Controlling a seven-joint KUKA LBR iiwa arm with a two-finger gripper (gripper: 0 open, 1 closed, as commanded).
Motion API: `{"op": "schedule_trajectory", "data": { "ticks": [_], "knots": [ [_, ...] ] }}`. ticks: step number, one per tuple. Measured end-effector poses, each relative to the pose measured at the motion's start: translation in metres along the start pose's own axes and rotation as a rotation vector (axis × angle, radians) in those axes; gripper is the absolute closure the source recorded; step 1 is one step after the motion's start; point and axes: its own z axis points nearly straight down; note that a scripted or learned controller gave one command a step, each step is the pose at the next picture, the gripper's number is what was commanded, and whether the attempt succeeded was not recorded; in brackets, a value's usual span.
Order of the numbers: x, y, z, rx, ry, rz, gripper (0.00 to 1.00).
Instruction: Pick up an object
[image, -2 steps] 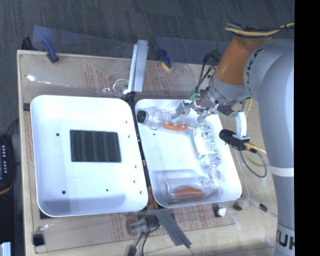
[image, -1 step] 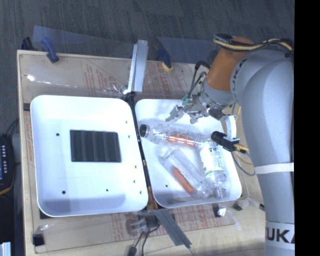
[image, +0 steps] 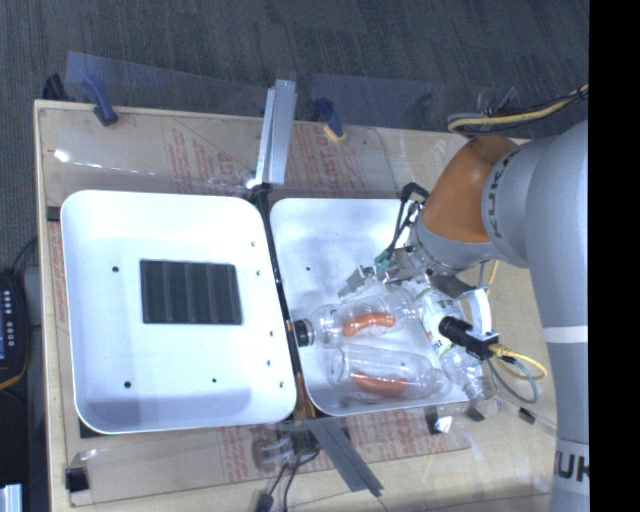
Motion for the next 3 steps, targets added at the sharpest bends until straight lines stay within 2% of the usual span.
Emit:
{"op": "schedule_trajectory", "data": {
  "ticks": [1,2,3],
  "knots": [
    [0.004,-0.021,0.007,-0.001,0.000,-0.105,0.00],
    [0.031,-0.079,0.006,-0.040,-0.019,-0.235,0.00],
    [0.016,-0.088,-0.023,-0.018,-0.009,-0.193,0.00]
  ]
}}
